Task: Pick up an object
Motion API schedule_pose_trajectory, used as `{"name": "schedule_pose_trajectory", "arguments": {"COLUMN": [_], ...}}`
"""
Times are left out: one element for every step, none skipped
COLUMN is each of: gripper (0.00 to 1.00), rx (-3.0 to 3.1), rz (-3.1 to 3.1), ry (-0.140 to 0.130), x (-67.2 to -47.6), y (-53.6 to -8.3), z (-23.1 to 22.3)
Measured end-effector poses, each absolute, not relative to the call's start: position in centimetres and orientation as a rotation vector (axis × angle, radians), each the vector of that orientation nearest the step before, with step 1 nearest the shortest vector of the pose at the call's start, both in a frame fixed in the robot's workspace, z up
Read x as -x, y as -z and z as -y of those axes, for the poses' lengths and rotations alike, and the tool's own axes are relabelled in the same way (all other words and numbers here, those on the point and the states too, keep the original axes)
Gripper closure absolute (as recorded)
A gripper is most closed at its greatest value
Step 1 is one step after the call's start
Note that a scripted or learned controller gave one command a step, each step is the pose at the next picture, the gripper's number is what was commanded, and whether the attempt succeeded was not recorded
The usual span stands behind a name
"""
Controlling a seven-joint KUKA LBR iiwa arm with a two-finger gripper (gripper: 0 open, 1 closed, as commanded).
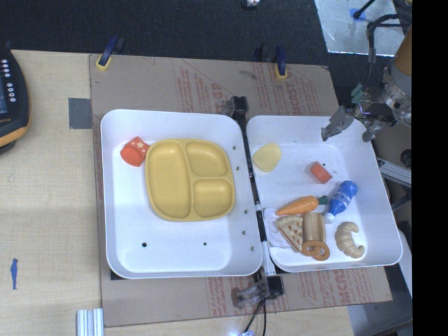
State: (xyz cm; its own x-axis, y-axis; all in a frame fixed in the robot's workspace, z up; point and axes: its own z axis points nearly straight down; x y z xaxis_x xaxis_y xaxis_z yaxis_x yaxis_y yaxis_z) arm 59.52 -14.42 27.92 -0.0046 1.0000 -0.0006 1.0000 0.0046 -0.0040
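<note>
My gripper (352,127) hangs over the far right corner of the right bin (294,130), its two fingers spread apart with nothing between them. In that bin lie a pale yellow disc (267,157), a small red block (320,173), a blue bottle (341,197), a carrot (299,205), a croissant (349,239), a pretzel (316,249) and a bread slice (289,230). All of them sit below and left of the gripper. The left bin (175,257) holds a yellow divided plate (189,179) and a red strawberry-like piece (133,152).
Both bins rest on a cardboard sheet (196,82) held by blue and yellow clamps at the far edge. A black and orange controller (10,96) lies at the far left of the bench. Bare floor of the right bin lies between the disc and the red block.
</note>
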Motion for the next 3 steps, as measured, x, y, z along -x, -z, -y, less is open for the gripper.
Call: {"name": "schedule_pose_trajectory", "arguments": {"gripper": [0.00,0.00,1.00], "rx": [2.214,2.212,2.218], "rz": [2.219,2.221,2.223], "ry": [-0.012,-0.009,-0.006], "x": [-59.6,-59.2,-59.4], "y": [-17.6,-8.7,-10.3], "z": [17.5,17.6,17.8]}}
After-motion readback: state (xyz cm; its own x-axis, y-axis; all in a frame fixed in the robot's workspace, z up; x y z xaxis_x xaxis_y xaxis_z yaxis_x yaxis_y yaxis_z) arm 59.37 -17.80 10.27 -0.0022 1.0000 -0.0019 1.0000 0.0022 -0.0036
